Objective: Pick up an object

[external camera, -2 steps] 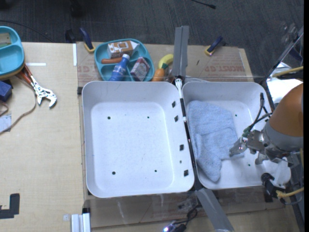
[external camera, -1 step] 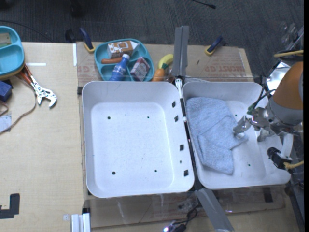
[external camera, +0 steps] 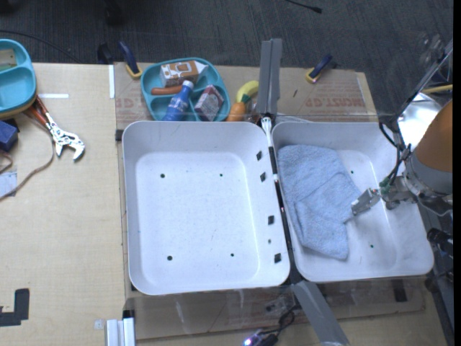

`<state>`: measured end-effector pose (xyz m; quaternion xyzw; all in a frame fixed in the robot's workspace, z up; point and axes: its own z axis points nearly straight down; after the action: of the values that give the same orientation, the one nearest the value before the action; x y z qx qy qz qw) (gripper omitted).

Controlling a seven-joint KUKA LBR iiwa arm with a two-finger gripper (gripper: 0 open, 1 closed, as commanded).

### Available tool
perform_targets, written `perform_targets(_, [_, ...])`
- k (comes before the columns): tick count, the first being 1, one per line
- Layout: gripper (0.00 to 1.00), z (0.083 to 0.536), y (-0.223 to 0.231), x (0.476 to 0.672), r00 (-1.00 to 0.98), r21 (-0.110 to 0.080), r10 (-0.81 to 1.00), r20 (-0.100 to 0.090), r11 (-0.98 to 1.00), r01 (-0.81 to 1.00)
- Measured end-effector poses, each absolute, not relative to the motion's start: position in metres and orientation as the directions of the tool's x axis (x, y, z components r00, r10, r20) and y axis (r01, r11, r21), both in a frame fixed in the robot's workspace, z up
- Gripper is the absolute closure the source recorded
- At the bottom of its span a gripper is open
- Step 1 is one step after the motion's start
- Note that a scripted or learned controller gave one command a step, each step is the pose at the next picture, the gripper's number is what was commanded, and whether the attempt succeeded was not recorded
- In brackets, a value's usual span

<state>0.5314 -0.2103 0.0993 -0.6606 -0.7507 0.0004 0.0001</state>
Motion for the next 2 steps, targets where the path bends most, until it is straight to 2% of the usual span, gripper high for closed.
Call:
perform_targets(1, [0.0,0.24,-0.194,0.483,0.166,-0.001,0.986,-0.002,-0.166,0.986])
perform_targets(2, [0.0,0.209,-0.203,0.496,0.358,-0.004,0.934,-0.002,-0.358,0.934])
